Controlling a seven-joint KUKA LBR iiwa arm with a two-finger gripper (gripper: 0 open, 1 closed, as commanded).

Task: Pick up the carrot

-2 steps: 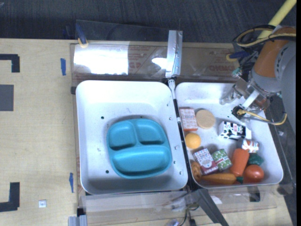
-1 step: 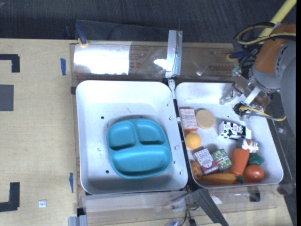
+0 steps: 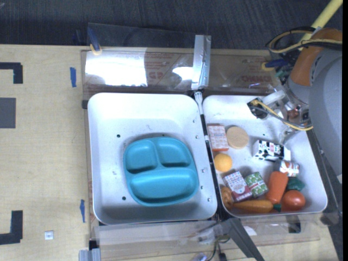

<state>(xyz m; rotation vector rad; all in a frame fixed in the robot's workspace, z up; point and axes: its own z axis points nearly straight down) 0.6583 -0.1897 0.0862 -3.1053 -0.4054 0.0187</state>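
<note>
Carrot (image 3: pixel 277 185) lies toward the near corner of the right bin (image 3: pixel 234 106), packed btwn a tomato (image 3: pixel 293 200) and a small green carton (image 3: pixel 256 184). Gripper (image 3: pixel 278 113) hangs over the far side; open or closed, I can't tell. I'd approach from straight above, jaws across the carrot's width.

We see the carrot (image 3: pixel 277 185) lying among toy foods (image 3: pixel 237 137) in the right bin (image 3: pixel 234 110); a blue tray (image 3: pixel 160 170) sits in the left bin (image 3: pixel 109 124).
</note>
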